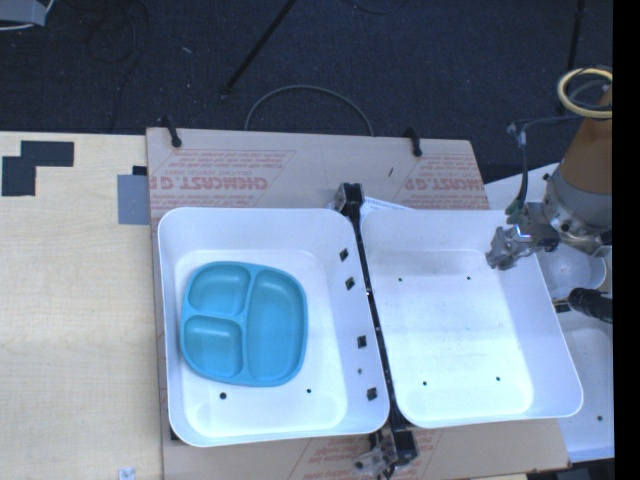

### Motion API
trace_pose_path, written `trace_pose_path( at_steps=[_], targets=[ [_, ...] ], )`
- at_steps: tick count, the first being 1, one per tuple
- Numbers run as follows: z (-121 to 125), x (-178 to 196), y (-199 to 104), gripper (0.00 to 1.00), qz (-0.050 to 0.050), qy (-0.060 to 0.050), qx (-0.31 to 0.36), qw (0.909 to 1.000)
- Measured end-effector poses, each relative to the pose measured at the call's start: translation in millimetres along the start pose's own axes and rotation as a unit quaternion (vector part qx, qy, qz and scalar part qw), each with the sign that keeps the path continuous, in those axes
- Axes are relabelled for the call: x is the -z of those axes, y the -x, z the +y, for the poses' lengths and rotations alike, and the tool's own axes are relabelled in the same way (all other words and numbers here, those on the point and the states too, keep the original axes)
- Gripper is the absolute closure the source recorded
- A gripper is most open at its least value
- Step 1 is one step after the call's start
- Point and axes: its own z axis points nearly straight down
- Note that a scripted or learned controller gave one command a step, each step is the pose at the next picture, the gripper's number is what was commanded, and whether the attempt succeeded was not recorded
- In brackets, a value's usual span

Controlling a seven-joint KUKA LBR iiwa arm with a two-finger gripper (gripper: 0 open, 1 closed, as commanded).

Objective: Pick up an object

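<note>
A light blue plate (243,322) with three compartments lies flat in the left white bin (255,226), toward its left side. My gripper (507,246) hangs at the right bin's (470,398) far right rim, well away from the plate. It appears small and grey beneath the arm's orange band (590,148). Nothing shows in its grasp.
A black divider strip (366,318) with clips runs between the two bins. Both bins rest on a cardboard sheet (300,173). A pale wooden tabletop (70,308) lies to the left, and cables cross the dark floor behind.
</note>
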Motion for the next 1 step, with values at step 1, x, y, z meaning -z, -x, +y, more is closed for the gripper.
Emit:
trace_pose_path(
  at_steps=[1],
  targets=[
    [0.6,35.6,1.0,1.00,0.000,0.000,0.002,1.0000]
  ],
)
